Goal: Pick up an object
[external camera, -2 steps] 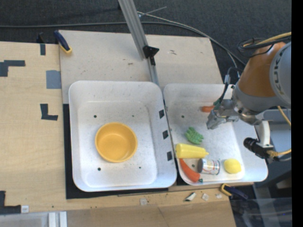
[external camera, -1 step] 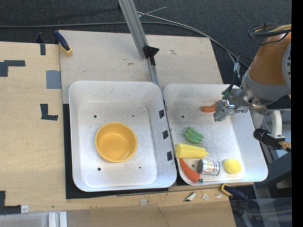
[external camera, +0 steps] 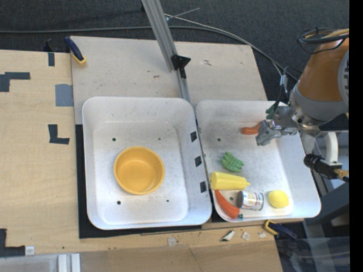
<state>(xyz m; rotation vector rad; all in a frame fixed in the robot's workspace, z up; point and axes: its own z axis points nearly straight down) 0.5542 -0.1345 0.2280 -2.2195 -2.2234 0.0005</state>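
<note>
The arm (external camera: pixel 324 89) is a thick, rounded grey body with a broad orange band (external camera: pixel 320 72) wrapped above the wrist, its surface smooth and slightly glossy. Below the band a grey collar narrows to a small metal-grey gripper (external camera: pixel 265 134) with a touch of green on its upper side. A black cable loops over the top of the orange section, and a white bracket with a black knob-like fitting (external camera: pixel 317 163) hangs beside the wrist.
</note>
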